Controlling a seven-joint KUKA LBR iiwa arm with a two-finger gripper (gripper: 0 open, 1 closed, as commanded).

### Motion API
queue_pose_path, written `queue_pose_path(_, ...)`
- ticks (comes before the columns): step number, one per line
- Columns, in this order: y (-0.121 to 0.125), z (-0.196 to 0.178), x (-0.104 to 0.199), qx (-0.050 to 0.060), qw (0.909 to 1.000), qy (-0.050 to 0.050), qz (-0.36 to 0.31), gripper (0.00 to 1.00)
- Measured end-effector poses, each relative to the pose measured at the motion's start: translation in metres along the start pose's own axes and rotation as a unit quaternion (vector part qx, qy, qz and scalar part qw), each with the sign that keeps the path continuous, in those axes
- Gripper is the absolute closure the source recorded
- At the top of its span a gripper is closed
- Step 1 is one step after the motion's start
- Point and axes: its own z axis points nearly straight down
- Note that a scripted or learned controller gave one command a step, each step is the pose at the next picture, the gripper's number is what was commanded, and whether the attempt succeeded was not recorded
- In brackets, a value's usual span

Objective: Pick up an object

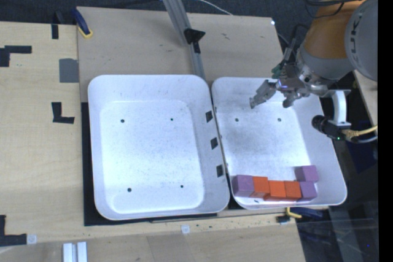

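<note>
Several blocks lie along the front wall of the right bin (319,150): a purple block (244,184) at the left, an orange block (260,186) and another orange block (284,189) beside it, and purple blocks (307,173) stacked at the right end. My gripper (273,96) hangs over the far part of the right bin, well away from the blocks. Its two fingers stand apart, and nothing is between them.
The left bin (98,132) sits next to the right one, with black clips (214,143) along the shared edge. A slanted metal rail (175,3) rises behind the bins. A yellow-tipped clamp (83,24) lies at the bench's back left corner.
</note>
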Motion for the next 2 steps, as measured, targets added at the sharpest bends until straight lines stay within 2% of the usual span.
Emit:
queue_pose_path(1, 0.022, -0.038, 0.022, -0.003, 1.0000, 0.000, -0.001, 0.00)
queue_pose_path(2, 0.065, -0.032, 0.107, -0.001, 1.0000, 0.001, -0.003, 0.00)
